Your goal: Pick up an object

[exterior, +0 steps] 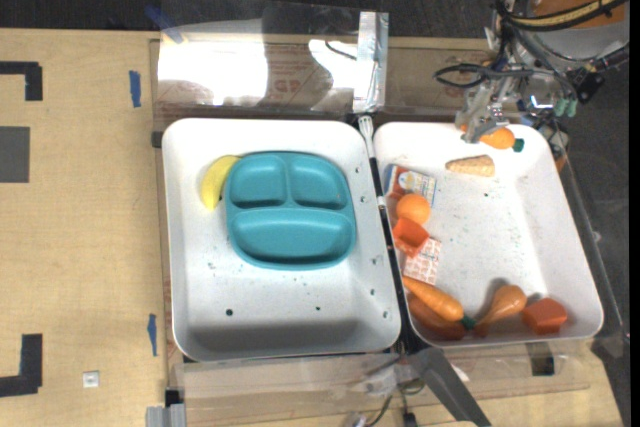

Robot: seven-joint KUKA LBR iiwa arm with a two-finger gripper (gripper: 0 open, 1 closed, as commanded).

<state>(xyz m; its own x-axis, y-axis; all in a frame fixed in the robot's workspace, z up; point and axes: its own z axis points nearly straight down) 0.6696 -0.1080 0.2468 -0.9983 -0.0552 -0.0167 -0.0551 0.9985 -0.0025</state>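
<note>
Gripper [484, 123]: at right bin's far edge; grip state cannot be told.
Left bin [190, 305]: well left of gripper, holding teal divided plate [290, 210].
Right bin [530, 225]: under gripper.
Small orange toy [500, 139]: touching gripper, just beside it.

Two white bins [200, 315] [560, 245] sitting side by side; one teal divided plate [290, 210], one banana [213, 177], two carrots [433, 296] [500, 139], one bread piece [470, 166] lying in them.
</note>
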